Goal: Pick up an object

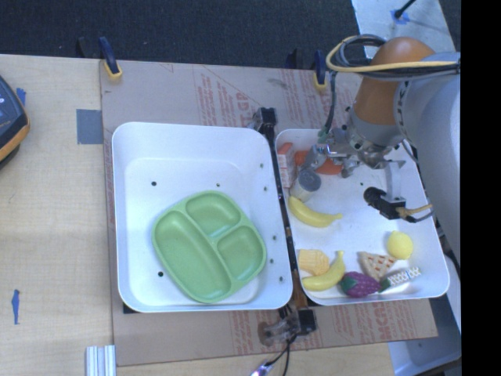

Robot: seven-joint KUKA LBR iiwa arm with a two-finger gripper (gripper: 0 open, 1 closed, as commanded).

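I am working the fingers (315,165) at the right bin's (435,282) far-left corner.
Bare floor is lying right of the banana (313,213); I cannot tell their opening.

Bright and even all over, a bit fuzzy, soft shadows under the claw (313,172), no glare.

The arm (427,124) is seen reaching in from the right side of the view, its broad grey body filling the upper right corner. An orange band (391,81) is carried above the wrist, and a yellow-and-black cable (368,53) is looped over it. The wrist is pointed downward and toward the left. The gripper (317,167) is held low, at the far left end of the arm.
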